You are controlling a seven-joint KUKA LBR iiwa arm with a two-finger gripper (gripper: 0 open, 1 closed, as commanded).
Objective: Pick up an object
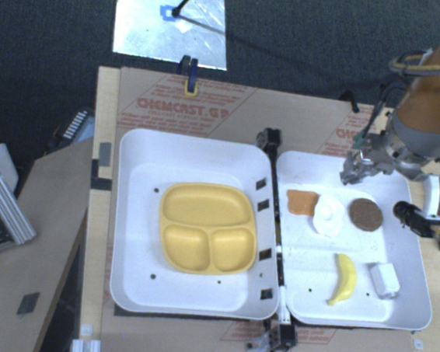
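In the right bin (405, 308) lie an orange slab (301, 202), a white round disc (328, 215), a brown round cookie (366, 215), a yellow banana (343, 279) and a small white block (385, 279). My gripper (353, 171) hangs over the bin's far edge, above and a little left of the brown cookie. Nothing shows between its fingers. Whether they are open or shut is too small to tell.
The left bin (135, 201) holds a yellow three-compartment tray (205, 227). A black clamp strip (270, 216) runs between the two bins. A black cylindrical part (411, 217) juts in at the right bin's right rim. Cardboard lies under both bins.
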